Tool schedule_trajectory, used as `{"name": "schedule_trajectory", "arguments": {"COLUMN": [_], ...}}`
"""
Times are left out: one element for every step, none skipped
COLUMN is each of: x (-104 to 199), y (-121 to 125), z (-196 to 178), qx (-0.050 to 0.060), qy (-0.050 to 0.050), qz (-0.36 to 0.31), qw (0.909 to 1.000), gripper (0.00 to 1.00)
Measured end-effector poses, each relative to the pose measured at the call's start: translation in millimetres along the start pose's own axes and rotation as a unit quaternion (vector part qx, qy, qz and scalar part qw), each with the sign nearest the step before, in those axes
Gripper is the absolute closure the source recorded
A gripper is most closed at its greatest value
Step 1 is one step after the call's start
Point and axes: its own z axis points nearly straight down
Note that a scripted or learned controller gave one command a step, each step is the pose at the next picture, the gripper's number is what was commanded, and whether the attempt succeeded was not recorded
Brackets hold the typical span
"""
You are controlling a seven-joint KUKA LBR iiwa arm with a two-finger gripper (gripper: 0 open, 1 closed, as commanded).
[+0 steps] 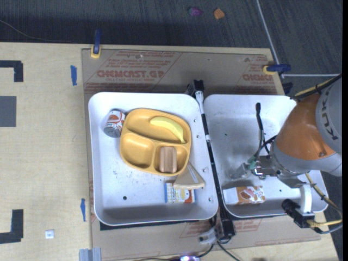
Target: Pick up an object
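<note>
Arm [312,137] reaches in from the right of the frame and hangs low over the right bin [234,113], its wrist bent down toward the lower middle of that bin. I read this as a descent on the carton [250,194], the one loose thing there, lying flat near the bin's lower rim. The gripper [260,168] sits just above and beside the carton; from this slant I cannot tell whether it touches it, and the wrist hides whether the tool is parted or closed, so I cannot tell its state. Nothing shows clamped in it.

The carton looks small, flat and rectangular, brown and white with print on its face, long side running left to right. Lying flat against the floor, it gives little edge to catch, I judge, so a pinch may slip.

The left bin [103,162] holds the rest: a yellow tray [138,148] with a banana [168,126] and a brown block [167,159] in separate compartments, a can [113,123] touching its upper-left edge, a box [179,194] and a wedge [191,177] below it
</note>
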Motion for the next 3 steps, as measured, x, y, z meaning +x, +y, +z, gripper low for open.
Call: {"name": "schedule_trajectory", "arguments": {"x": [-4.2,-4.0,-0.2], "y": [2.4,2.3,-0.7], "z": [-11.3,-11.2,-0.2], "qx": [-0.006,-0.006,0.001], "qy": [-0.006,-0.006,0.001], "qz": [0.002,0.002,0.0], "qw": [1.0,1.0,1.0], "gripper": [1.0,0.0,0.0]}}
